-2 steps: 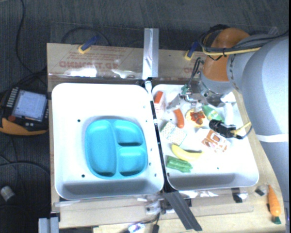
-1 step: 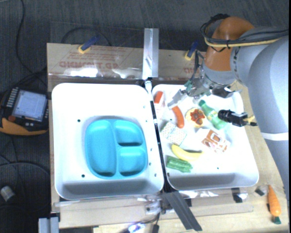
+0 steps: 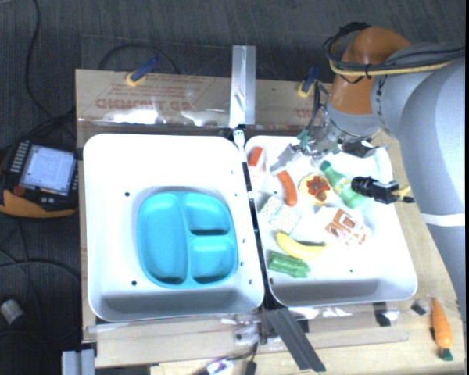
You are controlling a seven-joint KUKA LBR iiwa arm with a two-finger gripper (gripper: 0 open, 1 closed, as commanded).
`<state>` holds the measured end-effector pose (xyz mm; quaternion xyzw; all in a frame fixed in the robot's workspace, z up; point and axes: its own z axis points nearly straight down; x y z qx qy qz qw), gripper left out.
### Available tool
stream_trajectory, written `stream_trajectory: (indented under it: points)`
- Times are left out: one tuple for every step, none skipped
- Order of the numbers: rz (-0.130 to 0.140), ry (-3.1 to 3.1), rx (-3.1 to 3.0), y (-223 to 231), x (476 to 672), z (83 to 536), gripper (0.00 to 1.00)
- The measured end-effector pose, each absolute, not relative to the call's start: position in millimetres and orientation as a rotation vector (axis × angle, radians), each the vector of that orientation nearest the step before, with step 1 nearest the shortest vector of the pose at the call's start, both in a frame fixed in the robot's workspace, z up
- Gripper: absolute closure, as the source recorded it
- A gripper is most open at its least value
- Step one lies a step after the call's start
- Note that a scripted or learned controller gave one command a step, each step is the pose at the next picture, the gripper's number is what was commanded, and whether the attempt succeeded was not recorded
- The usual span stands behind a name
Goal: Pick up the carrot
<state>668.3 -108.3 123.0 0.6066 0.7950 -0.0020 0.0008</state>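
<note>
arm (image 3: 406, 76) above right bin's (image 3: 391, 283) far edge | jaws: cannot tell apart or together | carrot (image 3: 441, 325) on surface outside bin, near right corner

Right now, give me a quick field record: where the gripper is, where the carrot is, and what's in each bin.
gripper: over the right bin's upper left part
carrot: on the bench outside the right bin, near its lower right corner
left bin: holds a blue divided tray
right bin: holds a banana, green bottle, sausage
</note>
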Motion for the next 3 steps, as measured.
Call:
stream_trajectory:
  points:
    - [-0.003,2.614,1.763,-193,667.6,87,0.00]
    - [-0.004,2.740,1.535,-154,668.7,154,0.00]
    - [-0.002,2.565,1.813,-129,645.2,227,0.00]
